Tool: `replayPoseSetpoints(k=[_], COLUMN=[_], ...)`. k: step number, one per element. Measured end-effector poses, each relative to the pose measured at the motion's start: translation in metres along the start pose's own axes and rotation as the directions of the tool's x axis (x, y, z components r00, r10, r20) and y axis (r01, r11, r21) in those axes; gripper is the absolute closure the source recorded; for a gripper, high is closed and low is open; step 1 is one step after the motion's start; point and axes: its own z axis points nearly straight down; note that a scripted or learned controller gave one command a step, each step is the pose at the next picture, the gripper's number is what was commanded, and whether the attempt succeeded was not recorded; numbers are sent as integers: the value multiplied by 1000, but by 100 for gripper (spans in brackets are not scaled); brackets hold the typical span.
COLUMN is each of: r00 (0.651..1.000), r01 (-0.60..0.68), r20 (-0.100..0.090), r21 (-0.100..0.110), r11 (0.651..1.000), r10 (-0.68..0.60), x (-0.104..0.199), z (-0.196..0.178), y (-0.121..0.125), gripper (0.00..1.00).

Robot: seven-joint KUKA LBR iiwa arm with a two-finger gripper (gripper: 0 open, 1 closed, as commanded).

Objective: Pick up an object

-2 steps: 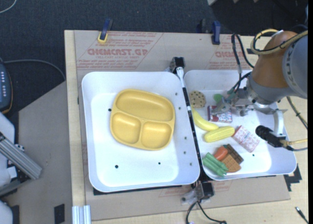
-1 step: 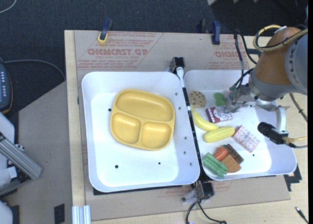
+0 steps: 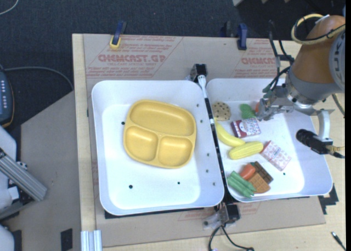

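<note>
My gripper point(image 3: 264, 110) hangs low over the back of the right bin point(image 3: 307, 187), the grey arm coming in from the right. Just left of it lies a small green item point(image 3: 247, 110), with a bit of red showing between them. A red and white packet point(image 3: 246, 128) lies a little in front of the gripper. I see nothing lifted off the bin floor.
The right bin also holds a round cookie point(image 3: 221, 110), a banana point(image 3: 227, 136), a corn cob point(image 3: 245, 149), a pink and white packet point(image 3: 276, 155), a carrot point(image 3: 247, 171), a brown bar point(image 3: 262, 178) and a green vegetable point(image 3: 240, 184). A yellow divided plate point(image 3: 159, 133) sits in the left bin point(image 3: 109, 178).
</note>
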Motion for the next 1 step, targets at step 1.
replayPoseSetpoints(k=[1], r00=[1000], r01=[0], r20=[0], r21=[-2], r11=[1000], r10=[0], x=[4], z=[-47], y=[8], gripper=[100])
